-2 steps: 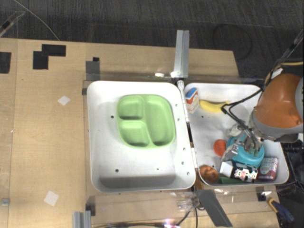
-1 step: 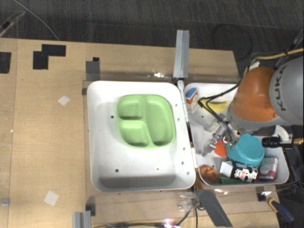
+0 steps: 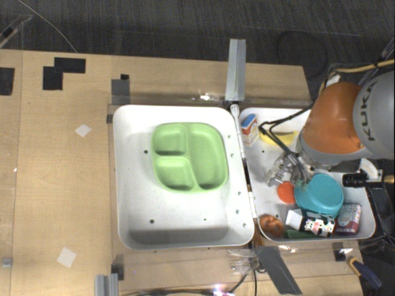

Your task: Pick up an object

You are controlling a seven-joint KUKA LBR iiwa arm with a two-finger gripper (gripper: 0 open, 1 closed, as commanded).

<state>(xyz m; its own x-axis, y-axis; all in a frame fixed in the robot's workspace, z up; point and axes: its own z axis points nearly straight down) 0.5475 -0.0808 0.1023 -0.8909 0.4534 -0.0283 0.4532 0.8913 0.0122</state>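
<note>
My claw (image 3: 285,172) hangs low in the right bin (image 3: 264,193); its state I cannot tell. Next: seat on something, maybe the orange disc (image 3: 285,193).

A green divided tray (image 3: 188,156) lies in the left white bin (image 3: 133,184) on the wooden bench (image 3: 55,184).

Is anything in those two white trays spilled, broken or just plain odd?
Nothing looks spilled or broken. The odd part is the imbalance: the left bin holds just a green divided tray, sitting slightly askew, while the right bin is crowded with small things jumbled around a teal bowl.
</note>
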